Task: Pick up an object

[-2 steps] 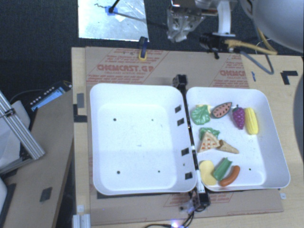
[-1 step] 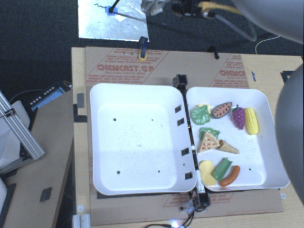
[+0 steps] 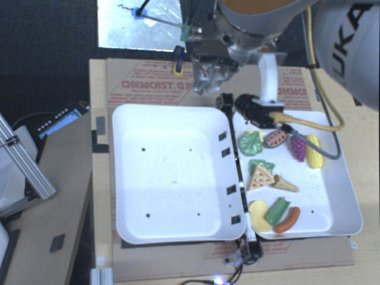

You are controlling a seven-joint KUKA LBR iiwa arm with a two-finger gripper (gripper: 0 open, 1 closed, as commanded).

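Toy foods lie in the right bin [image 3: 338, 195]: a green lettuce leaf [image 3: 250, 142], a hot dog [image 3: 275, 138], purple grapes [image 3: 298, 148], a yellow corn cob [image 3: 313, 151], a pizza slice [image 3: 260, 178], a tan wedge [image 3: 286, 184], a yellow round piece [image 3: 258, 214], a green pepper [image 3: 277, 211] and an orange sausage [image 3: 287, 219]. My gripper [image 3: 209, 81] hangs above the bench beyond the far rim of the bins, near their shared corner. It is up and left of the foods, and I see nothing held in it.
The left bin [image 3: 172, 171] adjoins the right one along a black-clipped divider [image 3: 236, 165]. A black fitting with a yellow cable [image 3: 255, 110] hangs over the right bin's far corner. A foil sheet [image 3: 139, 16] lies at the back left, and a metal rail [image 3: 24, 165] at the left.
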